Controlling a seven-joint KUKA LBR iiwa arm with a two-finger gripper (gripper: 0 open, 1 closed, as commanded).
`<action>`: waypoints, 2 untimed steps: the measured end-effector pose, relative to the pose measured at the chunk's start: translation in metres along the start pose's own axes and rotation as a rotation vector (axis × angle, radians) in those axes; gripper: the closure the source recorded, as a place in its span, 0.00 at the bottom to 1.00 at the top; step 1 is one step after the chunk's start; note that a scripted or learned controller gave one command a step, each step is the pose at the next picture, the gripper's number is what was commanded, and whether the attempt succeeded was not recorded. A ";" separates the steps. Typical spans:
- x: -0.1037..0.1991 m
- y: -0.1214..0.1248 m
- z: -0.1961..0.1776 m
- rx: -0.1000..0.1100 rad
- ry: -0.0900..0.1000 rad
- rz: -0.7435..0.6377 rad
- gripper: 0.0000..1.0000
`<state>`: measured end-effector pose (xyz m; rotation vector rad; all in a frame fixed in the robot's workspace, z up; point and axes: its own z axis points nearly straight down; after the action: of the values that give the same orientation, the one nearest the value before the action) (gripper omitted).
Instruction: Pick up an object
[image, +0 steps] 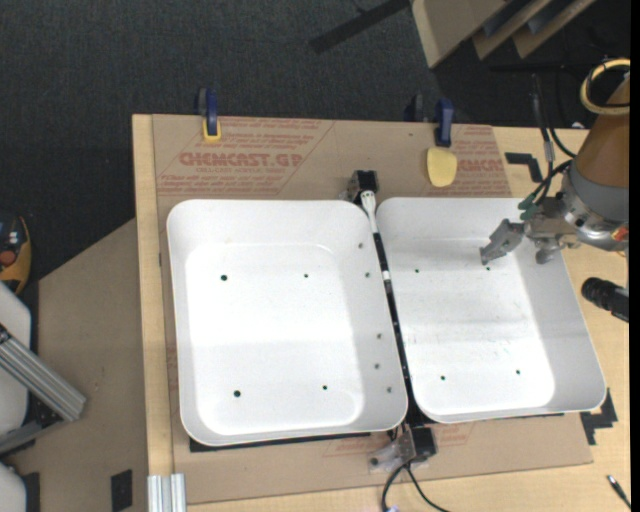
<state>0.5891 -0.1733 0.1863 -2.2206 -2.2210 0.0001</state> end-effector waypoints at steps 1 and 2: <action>-0.025 0.024 -0.224 -0.023 -0.010 -0.001 0.00; -0.024 0.023 -0.224 -0.007 -0.006 -0.002 1.00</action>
<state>0.6125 -0.1971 0.4101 -2.2250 -2.2298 -0.0018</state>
